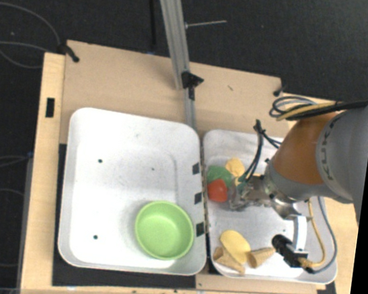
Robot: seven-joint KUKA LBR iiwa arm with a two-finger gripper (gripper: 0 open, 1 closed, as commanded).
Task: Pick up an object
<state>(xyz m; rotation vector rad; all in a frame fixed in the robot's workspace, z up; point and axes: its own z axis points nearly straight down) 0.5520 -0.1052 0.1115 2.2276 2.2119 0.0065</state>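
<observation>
- Grey and orange, the arm (319,155) stood highest in the scene and closest to the lens, reaching in from the right over the right-hand bin (318,281).
- Its end effector (241,197) hung low near the left wall of that bin, at about mid-height of the bin.
- Whether the end effector was wide or narrow could not be told; the wrist and cabling hid that part.
- The likeliest target, a small red object (217,191), lay just to the left of the end effector, touching or nearly touching it, hard against the bin's left wall.
- That red object looked round, with no clear long axis, so approach angle probably mattered little; the nearby wall mattered more, since it left scant room on the far side.
- A green object (218,175) sat right behind the red one, overlapping it, and a small yellow piece (235,166) lay just beyond that, toward the back.
- Well apart, toward the front of the same bin, lay a yellow banana-like object (234,242) with two tan pieces (258,257) beside it.
- A black clip-like part (286,250) on cabling hung above the bin's front right.
- Across the divide, the left bin (103,138) held a light green bowl (164,230) near its front right corner.
- Both bins rested on the tan counter (234,82).
</observation>
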